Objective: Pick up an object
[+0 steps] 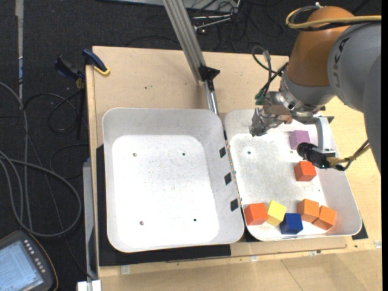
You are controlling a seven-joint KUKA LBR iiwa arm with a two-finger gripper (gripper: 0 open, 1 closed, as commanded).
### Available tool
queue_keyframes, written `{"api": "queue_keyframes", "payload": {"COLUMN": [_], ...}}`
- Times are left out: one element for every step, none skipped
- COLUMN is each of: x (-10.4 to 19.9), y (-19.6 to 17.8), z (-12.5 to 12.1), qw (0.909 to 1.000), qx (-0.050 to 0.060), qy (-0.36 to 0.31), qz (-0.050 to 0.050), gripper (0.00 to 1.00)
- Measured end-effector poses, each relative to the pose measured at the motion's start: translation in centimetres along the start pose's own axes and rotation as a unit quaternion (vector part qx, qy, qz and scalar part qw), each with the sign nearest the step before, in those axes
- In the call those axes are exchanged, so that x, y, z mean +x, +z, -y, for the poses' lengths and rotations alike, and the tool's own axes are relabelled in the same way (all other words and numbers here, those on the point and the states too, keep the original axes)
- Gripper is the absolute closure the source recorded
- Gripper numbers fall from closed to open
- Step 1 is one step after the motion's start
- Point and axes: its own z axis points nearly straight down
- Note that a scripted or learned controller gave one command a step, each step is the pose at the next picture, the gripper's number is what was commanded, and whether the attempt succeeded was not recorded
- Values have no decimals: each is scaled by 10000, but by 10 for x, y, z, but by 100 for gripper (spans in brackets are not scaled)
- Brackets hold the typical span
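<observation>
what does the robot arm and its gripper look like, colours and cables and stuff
The arm is a thick, rounded grey casing with a broad orange band above the wrist and dark lettering on the grey part. A thin yellowish cable loops over the orange section, and thinner dark and green wires run down beside the wrist. The gripper is a small dark grey metal assembly below a silvery wrist flange.

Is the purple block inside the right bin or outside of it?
Inside. The purple block lies on the floor of the right bin, near its far rim, beside the gripper.
</observation>
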Motion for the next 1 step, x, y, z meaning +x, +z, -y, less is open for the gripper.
{"api": "queue_keyframes", "payload": {"x": [57], "y": [-11], "z": [-23], "qw": [10000], "qx": [2], "qy": [-6], "qz": [-6], "gripper": [100]}}
